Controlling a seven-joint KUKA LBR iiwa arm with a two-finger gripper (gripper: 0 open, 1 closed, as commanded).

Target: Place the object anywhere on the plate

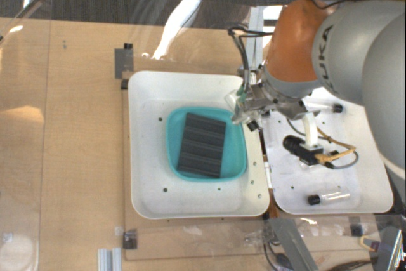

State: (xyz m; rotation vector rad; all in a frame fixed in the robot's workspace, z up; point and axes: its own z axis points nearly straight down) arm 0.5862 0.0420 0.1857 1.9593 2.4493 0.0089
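A dark grey ribbed rectangular block (202, 145) lies flat on the teal plate (236, 158), a little left of the plate's middle. The plate rests in the left white bin (149, 190). My gripper (244, 110) hangs over the plate's upper right corner, near the wall between the two bins. It stands apart from the block, with nothing visibly in it. The grey and orange arm covers the upper part of the right bin.
The right white bin (365, 190) holds a small clear tube with a black cap (328, 197) near its front edge. A wooden bench top with clear sheeting surrounds both bins. A dark bracket (123, 62) stands at the left bin's back left corner.
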